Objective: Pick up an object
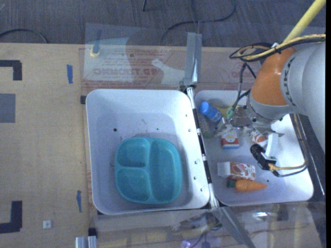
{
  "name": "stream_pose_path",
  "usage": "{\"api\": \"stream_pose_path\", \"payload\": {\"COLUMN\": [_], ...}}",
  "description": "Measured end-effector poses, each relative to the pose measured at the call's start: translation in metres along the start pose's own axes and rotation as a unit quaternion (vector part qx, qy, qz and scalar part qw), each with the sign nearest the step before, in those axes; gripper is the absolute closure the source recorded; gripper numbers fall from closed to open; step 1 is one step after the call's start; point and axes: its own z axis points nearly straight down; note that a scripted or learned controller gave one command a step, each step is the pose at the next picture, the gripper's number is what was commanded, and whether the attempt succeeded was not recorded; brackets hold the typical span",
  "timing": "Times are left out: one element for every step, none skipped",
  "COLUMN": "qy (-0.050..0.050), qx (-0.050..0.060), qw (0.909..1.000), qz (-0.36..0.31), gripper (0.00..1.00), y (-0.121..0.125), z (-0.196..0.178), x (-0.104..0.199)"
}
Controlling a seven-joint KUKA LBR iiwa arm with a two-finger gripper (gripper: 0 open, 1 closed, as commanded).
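Teal divided plate point(149, 169) lies flat in the left bin point(103, 107), alone there and well apart from the arm. All the small graspable things are in the right bin point(305, 190), which is likely why the arm point(289, 81) is over that side of the desk point(41, 149).

The claw point(239, 120) sits low over the bin's upper middle. A small red-and-white carton point(230, 141) stands just below it in the view, and a blue bottle point(209, 110) lies just beside it, toward the divider between the bins. My guess is that the carton is the pick target, being closest under the claw. A flat white-and-red packet point(236, 169) and an orange carrot point(251, 185) lie near the bin's front edge, close together and apart from the claw.

Hard to read: the wrist covers most of the claw, so I cannot tell whether it is apart, together or clamped on anything. Whether it touches the carton is also unclear. A red-and-white scrap point(258, 137) peeks out under the wrist, too hidden to name. Something yellowish-green next to the bottle is too small to identify.
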Motion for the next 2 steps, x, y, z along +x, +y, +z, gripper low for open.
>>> {"api": "stream_pose_path", "payload": {"qy": [-0.001, 0.001], "qx": [-0.001, 0.005], "qw": [1.0000, 0.9992], "qz": [-0.002, -0.041], "gripper": [1.00, 1.00], "y": [0.002, 0.008], "z": [-0.008, -0.095], "x": [0.000, 0.039]}}
